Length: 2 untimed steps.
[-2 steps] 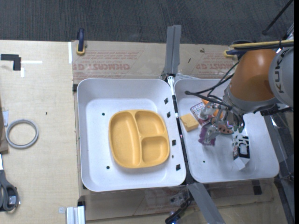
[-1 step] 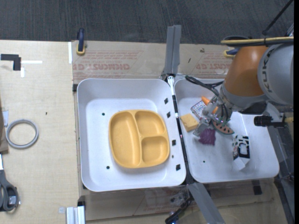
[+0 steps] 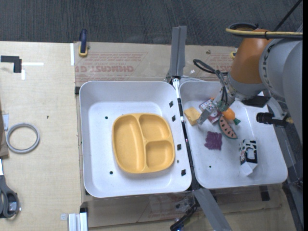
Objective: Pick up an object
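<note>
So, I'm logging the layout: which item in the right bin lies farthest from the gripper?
The small black-and-white carton, lying alone near the right white bin's right front corner. The other items sit clustered nearer the gripper.

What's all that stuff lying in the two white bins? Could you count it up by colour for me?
Yellow: 2, the divided plate and a cheese-like wedge
Orange: 1, a small round piece
Purple: 1, a grape-like bunch
Red and green: 1, a watermelon-like slice
Black and white: 1, a small carton
Total: 6
</note>
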Tool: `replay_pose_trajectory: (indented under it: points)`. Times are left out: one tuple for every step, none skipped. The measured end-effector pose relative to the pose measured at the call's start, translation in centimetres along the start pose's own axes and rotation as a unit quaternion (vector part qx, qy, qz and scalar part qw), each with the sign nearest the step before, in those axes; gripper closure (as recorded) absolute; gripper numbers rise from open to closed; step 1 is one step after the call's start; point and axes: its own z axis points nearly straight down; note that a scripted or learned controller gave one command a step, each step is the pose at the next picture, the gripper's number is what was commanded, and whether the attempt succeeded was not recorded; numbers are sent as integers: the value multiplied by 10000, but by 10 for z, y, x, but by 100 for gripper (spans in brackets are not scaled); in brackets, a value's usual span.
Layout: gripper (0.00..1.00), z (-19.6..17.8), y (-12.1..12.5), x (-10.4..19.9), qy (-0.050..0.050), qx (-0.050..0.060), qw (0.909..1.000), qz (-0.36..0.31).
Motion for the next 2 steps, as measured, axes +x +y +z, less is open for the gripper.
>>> replay_pose_trajectory:
  points:
    - [100,-8,1,-3,-48,-6,10000,-14]
    - [100,-160,54,36,23,58,9812,1930]
